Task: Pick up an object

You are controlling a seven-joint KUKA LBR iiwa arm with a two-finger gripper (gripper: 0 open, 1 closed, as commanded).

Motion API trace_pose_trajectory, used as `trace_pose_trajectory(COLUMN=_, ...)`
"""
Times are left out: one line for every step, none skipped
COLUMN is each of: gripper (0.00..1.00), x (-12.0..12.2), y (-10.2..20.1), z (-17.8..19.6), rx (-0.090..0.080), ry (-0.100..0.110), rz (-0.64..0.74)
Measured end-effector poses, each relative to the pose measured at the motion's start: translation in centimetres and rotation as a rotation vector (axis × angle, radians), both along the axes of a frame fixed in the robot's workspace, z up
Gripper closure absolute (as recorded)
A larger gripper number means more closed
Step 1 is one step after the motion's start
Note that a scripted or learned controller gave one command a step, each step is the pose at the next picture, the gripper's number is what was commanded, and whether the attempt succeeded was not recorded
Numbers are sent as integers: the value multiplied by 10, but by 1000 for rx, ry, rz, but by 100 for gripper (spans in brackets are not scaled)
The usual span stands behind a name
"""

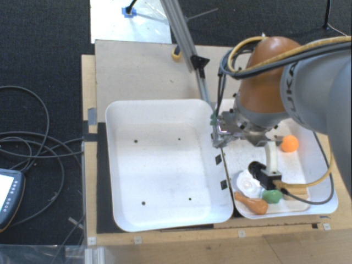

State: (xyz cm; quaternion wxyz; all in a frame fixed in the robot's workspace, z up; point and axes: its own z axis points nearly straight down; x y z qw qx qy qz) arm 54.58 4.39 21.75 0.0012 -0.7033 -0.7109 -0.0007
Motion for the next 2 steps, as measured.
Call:
trace_pose_trajectory(gripper=100, x=-16, y=51, z=17, rx=0, ry=-3, rz=1)
trace_pose_trajectory(gripper=0, x=-15, y=47, z=16, rx=-2, ry=-3, rz=-7)
